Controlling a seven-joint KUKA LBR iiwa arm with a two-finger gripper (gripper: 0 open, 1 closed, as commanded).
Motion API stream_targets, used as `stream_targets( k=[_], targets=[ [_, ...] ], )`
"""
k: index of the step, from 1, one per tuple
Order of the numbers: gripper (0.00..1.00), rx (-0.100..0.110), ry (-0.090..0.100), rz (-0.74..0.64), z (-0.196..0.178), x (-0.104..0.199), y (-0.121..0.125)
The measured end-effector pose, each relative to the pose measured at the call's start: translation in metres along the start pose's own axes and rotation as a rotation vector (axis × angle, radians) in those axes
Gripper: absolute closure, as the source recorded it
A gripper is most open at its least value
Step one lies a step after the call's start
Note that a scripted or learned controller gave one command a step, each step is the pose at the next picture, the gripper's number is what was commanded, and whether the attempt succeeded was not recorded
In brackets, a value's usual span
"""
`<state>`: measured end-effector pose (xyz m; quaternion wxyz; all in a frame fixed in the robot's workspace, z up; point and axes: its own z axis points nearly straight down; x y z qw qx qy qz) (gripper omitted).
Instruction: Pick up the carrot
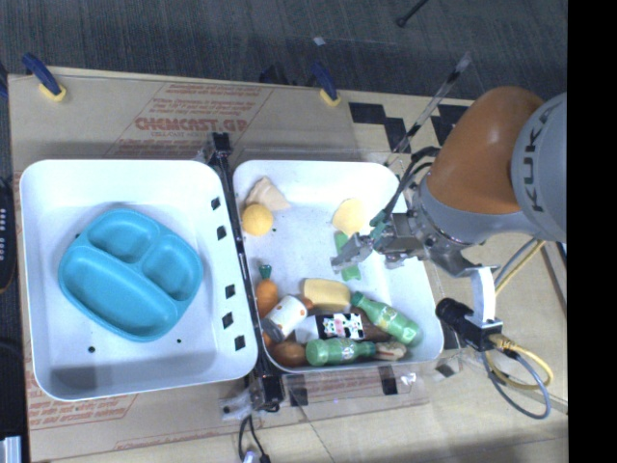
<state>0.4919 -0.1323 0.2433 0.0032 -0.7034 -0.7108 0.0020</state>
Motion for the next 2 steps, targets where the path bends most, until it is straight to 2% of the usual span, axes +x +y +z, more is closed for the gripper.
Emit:
stream_targets(
  k=[1, 2],
  targets=[
    [0.00, 0.000, 0.001, -0.202, 0.138, 0.023, -0.007],
    [1.00, 0.001, -0.003, -0.215, 0.126, 0.022, -0.006]
  ],
)
